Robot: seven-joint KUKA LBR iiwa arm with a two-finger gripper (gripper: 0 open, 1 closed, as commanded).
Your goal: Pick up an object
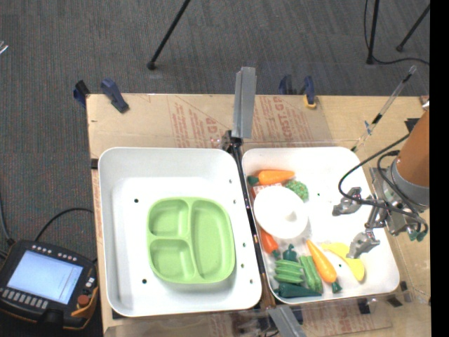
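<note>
The arm runs off the frame's right edge, so only its wrist shows. The gripper [357,223] hangs fingers spread, holding nothing, over the right bin [330,161]. Just under its lower finger lies what looks like a yellow banana [349,257], beside it an orange carrot [321,258]; a white plate [281,213] sits farther left.
</note>
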